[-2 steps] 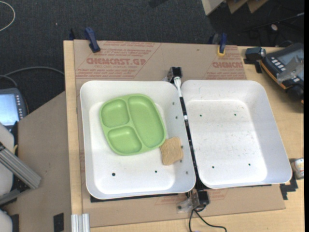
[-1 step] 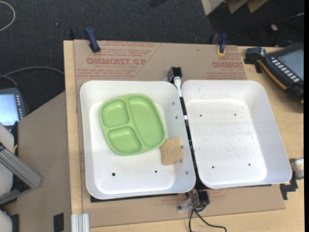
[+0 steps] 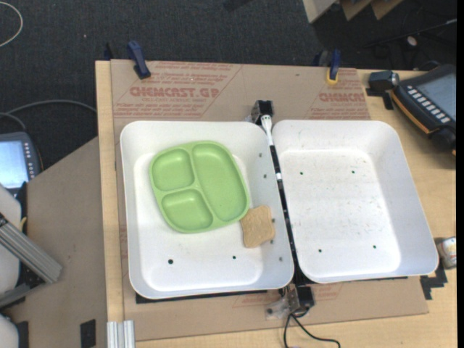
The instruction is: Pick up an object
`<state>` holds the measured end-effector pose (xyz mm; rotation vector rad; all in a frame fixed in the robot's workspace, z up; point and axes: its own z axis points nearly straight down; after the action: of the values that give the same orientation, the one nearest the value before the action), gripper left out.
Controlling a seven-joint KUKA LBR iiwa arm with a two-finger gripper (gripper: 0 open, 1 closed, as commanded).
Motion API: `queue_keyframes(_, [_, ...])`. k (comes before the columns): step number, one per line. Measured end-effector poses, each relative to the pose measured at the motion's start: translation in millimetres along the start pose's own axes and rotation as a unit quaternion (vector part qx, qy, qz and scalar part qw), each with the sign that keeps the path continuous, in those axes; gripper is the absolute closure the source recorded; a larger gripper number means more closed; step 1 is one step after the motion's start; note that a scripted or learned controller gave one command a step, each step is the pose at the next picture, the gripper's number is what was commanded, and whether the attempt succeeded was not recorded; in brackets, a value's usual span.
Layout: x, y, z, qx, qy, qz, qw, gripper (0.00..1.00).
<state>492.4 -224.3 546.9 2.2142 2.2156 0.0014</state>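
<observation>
Two candidates sit in left bin: green divided plate near centre, tan sponge-like piece touching plate's lower right edge, close to divider between bins. Plate's long axis runs diagonally. We judge arm must reach across right bin from right. Gripper state: we cannot tell; nothing visibly held.

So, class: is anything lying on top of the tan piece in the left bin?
Nothing visible covers the tan piece. It lies flat in the left bin, its corner touching the green plate.
</observation>
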Motion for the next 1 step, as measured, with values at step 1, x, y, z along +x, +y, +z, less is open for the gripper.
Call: queue_keyframes(1, [17.8,-15.1,119.4,0.01,0.005,0.001,0.9999,1.0])
